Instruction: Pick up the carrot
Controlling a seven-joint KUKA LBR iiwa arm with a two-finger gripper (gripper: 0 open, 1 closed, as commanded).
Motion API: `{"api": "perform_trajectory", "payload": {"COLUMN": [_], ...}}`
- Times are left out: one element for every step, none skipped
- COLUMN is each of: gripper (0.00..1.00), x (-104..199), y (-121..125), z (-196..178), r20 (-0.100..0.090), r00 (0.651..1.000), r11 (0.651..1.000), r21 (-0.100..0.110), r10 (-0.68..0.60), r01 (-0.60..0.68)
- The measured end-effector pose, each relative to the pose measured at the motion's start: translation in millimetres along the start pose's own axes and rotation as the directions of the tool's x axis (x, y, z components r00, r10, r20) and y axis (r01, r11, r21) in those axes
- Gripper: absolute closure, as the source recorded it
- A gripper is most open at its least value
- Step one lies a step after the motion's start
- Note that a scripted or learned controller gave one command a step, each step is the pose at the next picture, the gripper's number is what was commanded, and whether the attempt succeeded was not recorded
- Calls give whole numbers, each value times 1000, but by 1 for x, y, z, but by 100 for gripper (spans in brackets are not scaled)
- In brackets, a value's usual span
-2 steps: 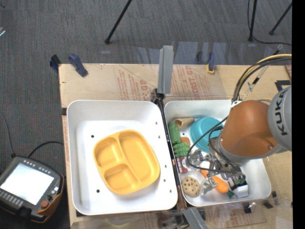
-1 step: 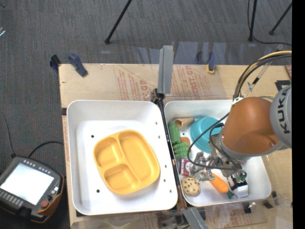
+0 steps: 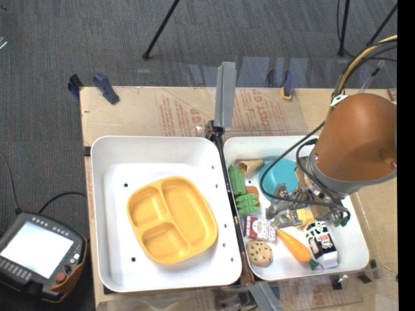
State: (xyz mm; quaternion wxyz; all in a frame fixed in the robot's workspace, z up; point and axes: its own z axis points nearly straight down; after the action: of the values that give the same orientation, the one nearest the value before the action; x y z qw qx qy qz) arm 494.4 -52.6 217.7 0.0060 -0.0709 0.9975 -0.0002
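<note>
The carrot (image 3: 294, 246) lies on the floor of the right bin (image 3: 353, 254), toward its near edge, at about five o'clock from the bin's middle. Its long axis runs from ten o'clock to four o'clock — the blunt end up-left by the small red carton (image 3: 259, 228), the tip down-right, where it meets the black-and-white milk carton (image 3: 322, 243). A cookie (image 3: 260, 253) sits just beside it at eight o'clock.

The gripper (image 3: 290, 211) hangs just above the carrot's blunt end, at roughly twelve o'clock from it. How far it is opened cannot be told from the clutter of metal and cable there, and nothing is seen held in it.

Trouble is likely to come from crowding — the cartons flank both ends of the carrot, so a descent placed slightly off could be made onto a carton instead, or the carrot could be pushed aside. A grasp taken along the long axis rather than across it would probably slip off the tapered body.
</note>
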Motion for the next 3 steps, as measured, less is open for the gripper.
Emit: {"api": "perform_trajectory", "payload": {"gripper": [0, 0, 0], "x": [3, 16, 13], "y": [0, -35, -27], "z": [5, 102, 126], "r20": [-12, -23, -3], "r00": [1000, 992, 945], "r11": [1000, 992, 945], "r21": [-3, -9, 0], "r10": [1, -127, -327], "r01": [-1, 127, 327]}}
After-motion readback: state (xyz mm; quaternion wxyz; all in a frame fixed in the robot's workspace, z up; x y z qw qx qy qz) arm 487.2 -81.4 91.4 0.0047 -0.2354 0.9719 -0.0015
